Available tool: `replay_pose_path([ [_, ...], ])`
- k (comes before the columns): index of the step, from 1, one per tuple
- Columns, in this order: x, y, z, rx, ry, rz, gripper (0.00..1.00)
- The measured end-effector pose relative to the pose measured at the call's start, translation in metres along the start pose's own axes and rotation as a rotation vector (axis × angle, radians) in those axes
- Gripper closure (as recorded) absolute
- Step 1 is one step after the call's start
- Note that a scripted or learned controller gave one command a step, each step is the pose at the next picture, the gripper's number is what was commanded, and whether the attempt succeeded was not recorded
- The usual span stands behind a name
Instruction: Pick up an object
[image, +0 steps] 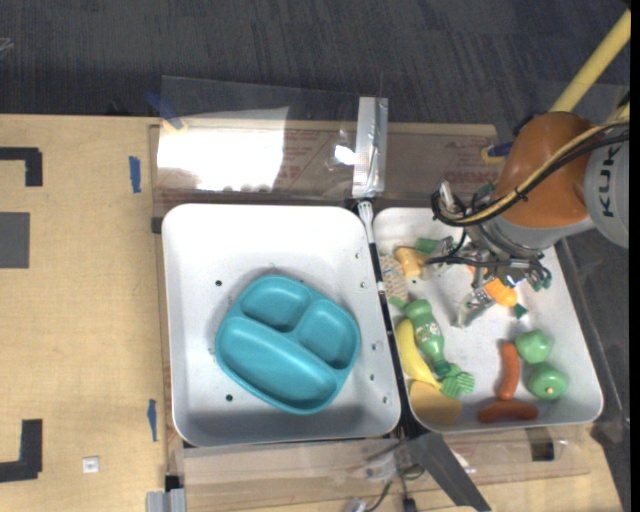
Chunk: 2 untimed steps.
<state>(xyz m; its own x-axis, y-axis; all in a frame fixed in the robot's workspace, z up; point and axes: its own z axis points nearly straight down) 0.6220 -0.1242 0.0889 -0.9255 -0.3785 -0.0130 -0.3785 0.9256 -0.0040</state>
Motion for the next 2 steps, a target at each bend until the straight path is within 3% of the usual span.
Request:
replay_pose_path([
  [1,0.073,-0.001,-0.002,0.001,0.003,-0.179,0.0],
  [2,-0.003,-0.003,0.0,0.0,0.0,-0.036,0.0],
])
